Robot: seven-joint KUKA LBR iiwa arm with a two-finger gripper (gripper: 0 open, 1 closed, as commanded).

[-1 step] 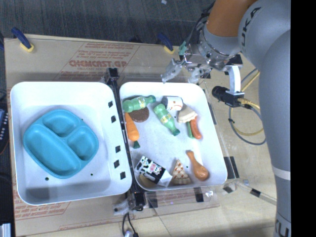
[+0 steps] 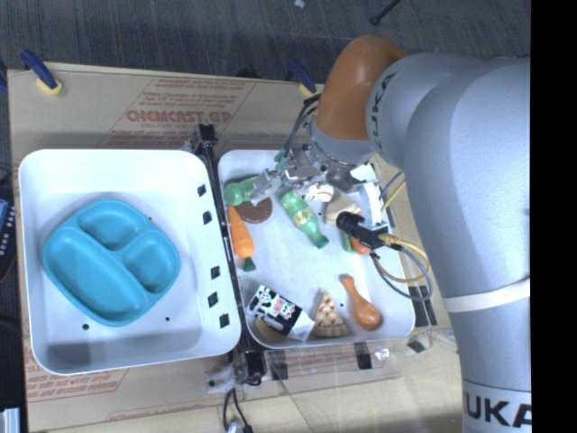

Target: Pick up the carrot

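Carrot lying along the left wall of the right bin, green end toward the near edge, touching nothing but the bin floor. Gripper near the far edge of the same bin, above a green bottle and a brown disc; grip width impossible to tell. Blue divided tray resting in the left bin. Milk carton, pizza slice and drumstick along the near edge.
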